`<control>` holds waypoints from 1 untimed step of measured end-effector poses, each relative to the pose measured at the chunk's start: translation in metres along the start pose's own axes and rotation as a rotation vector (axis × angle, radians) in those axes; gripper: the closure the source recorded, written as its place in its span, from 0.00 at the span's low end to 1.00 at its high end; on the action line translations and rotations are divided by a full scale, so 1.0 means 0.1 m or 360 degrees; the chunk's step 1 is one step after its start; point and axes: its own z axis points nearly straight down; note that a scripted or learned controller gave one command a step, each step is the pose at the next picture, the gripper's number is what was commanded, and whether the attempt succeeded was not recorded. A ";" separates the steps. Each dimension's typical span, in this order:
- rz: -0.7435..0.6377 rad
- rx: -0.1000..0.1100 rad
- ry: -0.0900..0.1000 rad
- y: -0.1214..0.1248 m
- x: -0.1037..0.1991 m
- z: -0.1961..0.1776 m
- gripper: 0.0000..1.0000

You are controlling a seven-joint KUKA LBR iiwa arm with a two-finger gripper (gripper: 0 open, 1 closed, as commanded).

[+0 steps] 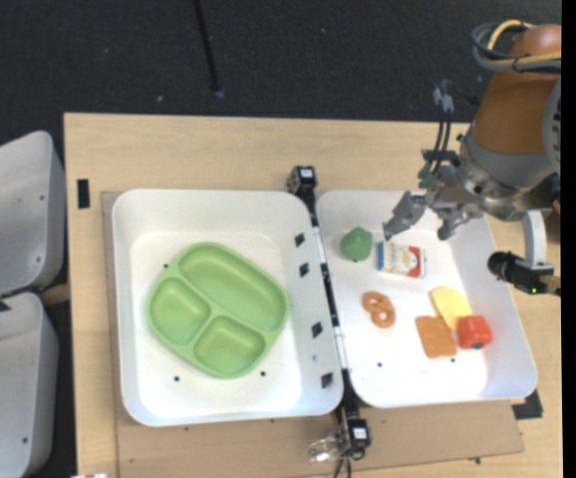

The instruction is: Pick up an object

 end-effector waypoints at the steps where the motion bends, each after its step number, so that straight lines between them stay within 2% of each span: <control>1: -0.0004 -0.0019 -0.0003 0.02 0.00 -0.06 0.00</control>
